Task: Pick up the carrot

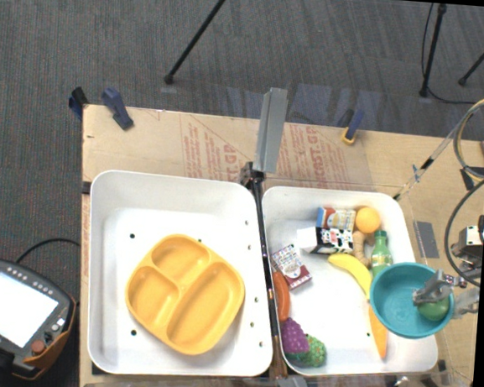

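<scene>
Fingers of the grey metal gripper [436, 290] sit over the round teal bowl [400, 316], their state impossible to tell, with the tapered orange carrot [378, 337] just below the bowl in the right white bin [336, 369].

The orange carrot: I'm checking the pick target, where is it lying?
The orange carrot lies in the right white bin, near its right wall, partly under the teal bowl, right of the yellow banana.
</scene>
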`<state>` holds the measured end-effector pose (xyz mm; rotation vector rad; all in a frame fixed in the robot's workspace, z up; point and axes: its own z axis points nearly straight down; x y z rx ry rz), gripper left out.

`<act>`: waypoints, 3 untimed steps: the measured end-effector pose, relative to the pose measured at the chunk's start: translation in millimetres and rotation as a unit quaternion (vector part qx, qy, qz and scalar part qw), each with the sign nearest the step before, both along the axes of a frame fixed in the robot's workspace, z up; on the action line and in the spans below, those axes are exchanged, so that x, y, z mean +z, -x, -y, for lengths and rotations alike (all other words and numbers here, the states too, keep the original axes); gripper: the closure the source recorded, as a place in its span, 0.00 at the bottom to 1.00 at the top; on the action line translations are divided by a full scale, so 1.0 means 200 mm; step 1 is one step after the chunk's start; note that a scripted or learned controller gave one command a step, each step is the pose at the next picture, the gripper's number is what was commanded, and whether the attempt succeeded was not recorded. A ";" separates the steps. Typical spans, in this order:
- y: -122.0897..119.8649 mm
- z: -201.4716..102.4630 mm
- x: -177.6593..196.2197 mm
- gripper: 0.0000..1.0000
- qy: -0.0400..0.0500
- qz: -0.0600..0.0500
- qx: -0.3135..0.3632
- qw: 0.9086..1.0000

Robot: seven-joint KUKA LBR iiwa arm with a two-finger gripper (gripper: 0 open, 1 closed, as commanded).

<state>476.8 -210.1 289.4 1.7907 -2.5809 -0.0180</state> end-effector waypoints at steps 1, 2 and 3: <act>-0.30 0.01 0.46 1.00 0.000 0.004 0.139 0.990; -0.07 0.01 0.22 1.00 -0.002 0.003 0.296 0.955; -0.07 0.01 0.23 0.00 -0.001 0.004 0.294 0.956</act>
